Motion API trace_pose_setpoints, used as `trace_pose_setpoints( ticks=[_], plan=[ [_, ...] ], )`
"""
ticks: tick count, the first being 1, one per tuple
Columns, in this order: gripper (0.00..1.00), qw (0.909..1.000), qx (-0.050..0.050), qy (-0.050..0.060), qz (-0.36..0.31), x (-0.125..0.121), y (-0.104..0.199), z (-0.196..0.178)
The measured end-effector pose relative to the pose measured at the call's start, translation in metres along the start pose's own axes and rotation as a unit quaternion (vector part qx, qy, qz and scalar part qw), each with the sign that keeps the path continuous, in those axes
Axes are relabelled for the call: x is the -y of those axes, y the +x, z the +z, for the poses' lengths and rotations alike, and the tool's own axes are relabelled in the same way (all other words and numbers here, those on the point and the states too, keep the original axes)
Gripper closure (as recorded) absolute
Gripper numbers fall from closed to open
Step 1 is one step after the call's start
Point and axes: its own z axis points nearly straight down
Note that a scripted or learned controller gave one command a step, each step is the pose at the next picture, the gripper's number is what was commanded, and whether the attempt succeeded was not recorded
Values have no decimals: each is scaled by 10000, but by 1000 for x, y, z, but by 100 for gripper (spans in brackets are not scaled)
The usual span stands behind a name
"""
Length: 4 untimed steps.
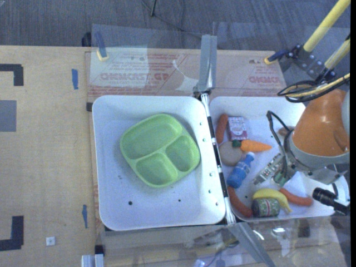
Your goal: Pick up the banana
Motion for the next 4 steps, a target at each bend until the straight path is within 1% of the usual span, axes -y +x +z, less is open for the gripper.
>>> trace_pose_setpoints(
  ticks=[1, 2, 3, 4],
  plan=[
    [100, 9997, -34, 42, 229, -26, 60, -86],
    [0, 9997, -34, 41, 233, -26, 60, -86],
    [0, 9926, -28, 29, -1216, -1, 31, -103],
    [0, 9943, -33, 30, -1062, 4, 27, 3]
  ],
)
